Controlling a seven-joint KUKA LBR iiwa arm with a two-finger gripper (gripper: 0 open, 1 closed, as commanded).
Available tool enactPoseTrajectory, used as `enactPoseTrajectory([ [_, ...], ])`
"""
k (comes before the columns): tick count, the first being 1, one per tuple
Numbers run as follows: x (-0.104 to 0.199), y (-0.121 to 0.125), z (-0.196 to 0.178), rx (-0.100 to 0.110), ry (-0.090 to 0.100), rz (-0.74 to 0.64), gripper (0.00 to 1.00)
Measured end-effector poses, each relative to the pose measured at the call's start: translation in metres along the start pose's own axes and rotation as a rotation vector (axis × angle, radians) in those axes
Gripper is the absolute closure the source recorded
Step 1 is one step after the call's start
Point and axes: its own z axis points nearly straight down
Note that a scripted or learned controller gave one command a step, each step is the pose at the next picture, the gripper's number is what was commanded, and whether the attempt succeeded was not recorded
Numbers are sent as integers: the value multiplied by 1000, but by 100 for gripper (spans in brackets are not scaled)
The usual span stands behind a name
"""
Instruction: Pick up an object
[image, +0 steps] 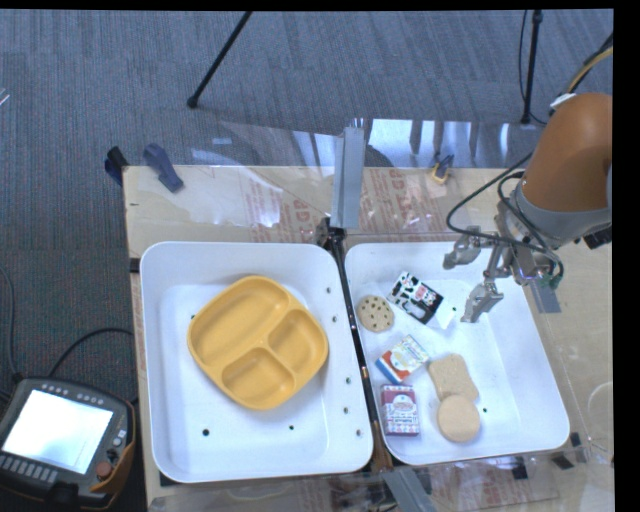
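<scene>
Two white bins are being carried side by side on the surface. A yellow divided plate is lying in the left bin. The candidates for picking are all sitting in the right bin: a black-and-white carton toward the far left, a round cookie just left of it, a small orange-and-white packet in the middle, a red box at the near left, and two pale biscuits touching each other near the middle.

The gripper is being held over the far part of the right bin, just right of the carton. Its fingers are being kept spread apart, with nothing seen between them. No object is being lifted; all are resting on the bin floor.

The task is judged to be at its approach stage: a target remains to be closed on, gripped and raised, and the carton is looking like the nearest one.
</scene>
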Motion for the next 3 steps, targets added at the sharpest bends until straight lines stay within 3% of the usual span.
enactPoseTrajectory([
  [1, 19, -6, 75, 4, -21, 223, 0],
  [2, 81, 36, 85, 9, -42, 105, 0],
  [3, 77, 37, 72, 11, -54, 99, 100],
])
